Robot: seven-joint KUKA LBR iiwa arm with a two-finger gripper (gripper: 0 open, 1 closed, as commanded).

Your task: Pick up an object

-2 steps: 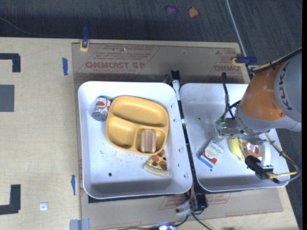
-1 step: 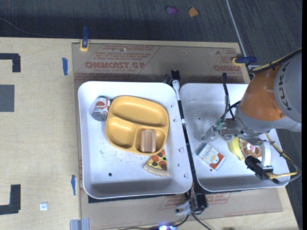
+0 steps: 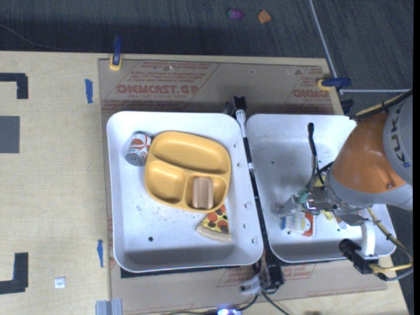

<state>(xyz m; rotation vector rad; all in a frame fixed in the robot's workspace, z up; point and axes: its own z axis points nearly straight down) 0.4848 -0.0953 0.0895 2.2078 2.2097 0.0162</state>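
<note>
A desk is carrying two shallow white bins, viewed from above. Nearest, at five o'clock, the tool (image 3: pixel 303 210) is reaching low into the right bin (image 3: pixel 279 143) over a small flat packet (image 3: pixel 300 224) with red and blue print; whether it is open or gripping cannot be told. The packet is looking light, thin and slippery, best pinched across its edges. At nine o'clock, the left bin (image 3: pixel 131 241) is holding a pizza slice toy (image 3: pixel 215 222), a yellow divided tray (image 3: pixel 180 166) and a can (image 3: pixel 137 148).

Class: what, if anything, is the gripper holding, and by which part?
It cannot be told: the gripper sits low in the right bin over a small red-and-blue item.
</note>
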